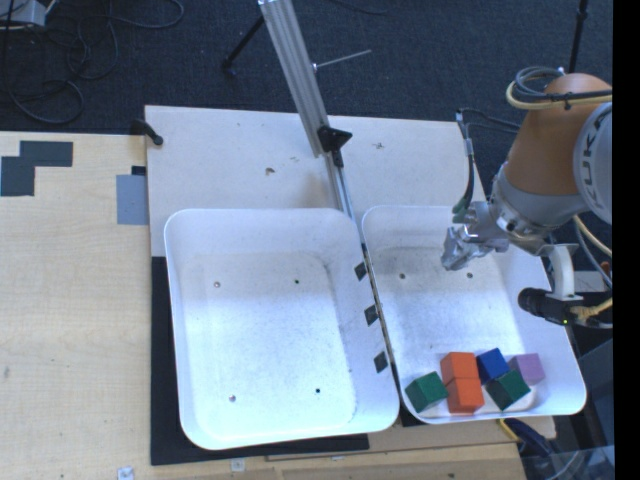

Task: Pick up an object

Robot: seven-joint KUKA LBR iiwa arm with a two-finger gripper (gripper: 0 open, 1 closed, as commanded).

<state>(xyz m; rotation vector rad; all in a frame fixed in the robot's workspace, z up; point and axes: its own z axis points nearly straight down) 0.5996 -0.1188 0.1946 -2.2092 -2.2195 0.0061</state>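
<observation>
1. The end effector (458, 254) hangs over the upper part of the right bin (420, 298), near its 1 o'clock area. It is small, metallic and partly blurred, so I cannot tell how it stands, and nothing shows in it.
2. Behind it, toward 2 o'clock, the grey arm (560, 168) with its orange band (555, 133) reaches in from the right; its far side is cut off at the frame's edge.
3. The right bin holds a tight cluster of blocks at its 5 o'clock corner: two orange blocks (462, 380) stacked or touching, a green block (426, 390) at their 9 o'clock, a blue block (492, 364), a dark green block (508, 390) and a purple block (530, 368) at the 3 o'clock end.
4. How the blocks overlap is hard to make out.
5. The blocks lie well apart from the end effector, toward its 6 o'clock.
6. The left bin (200, 268) touches the right one along a shared edge.
7. A slanted metal rail (300, 78) rises from the worktop (220, 158) toward 12 o'clock.
</observation>
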